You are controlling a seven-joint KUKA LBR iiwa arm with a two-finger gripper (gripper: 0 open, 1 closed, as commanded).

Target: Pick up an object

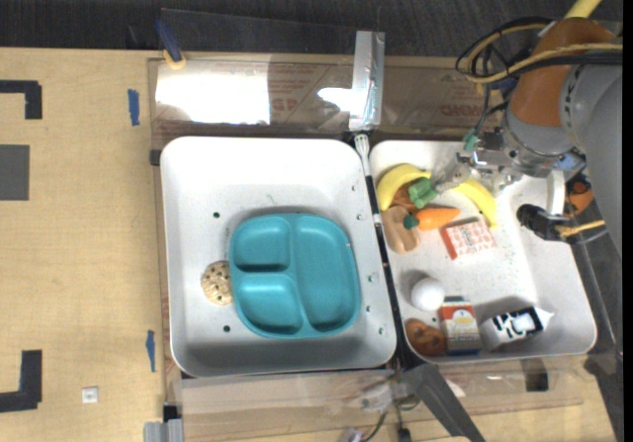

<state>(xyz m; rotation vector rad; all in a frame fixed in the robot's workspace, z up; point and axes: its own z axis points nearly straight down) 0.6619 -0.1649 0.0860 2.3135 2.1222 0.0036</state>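
Judging by how things lie, your pick is not yet done: the tool (482, 165) hovers just above the banana (477, 196) in the right bin (569, 316); you cannot tell its grip state.

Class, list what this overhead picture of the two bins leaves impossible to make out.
- Gripper: its small, blurred fingers merge with the bananas in the camera view, so open or shut is unclear.
- Small cartons: print too small to read.
- Brown item in the right bin's near corner: too blurred to identify.
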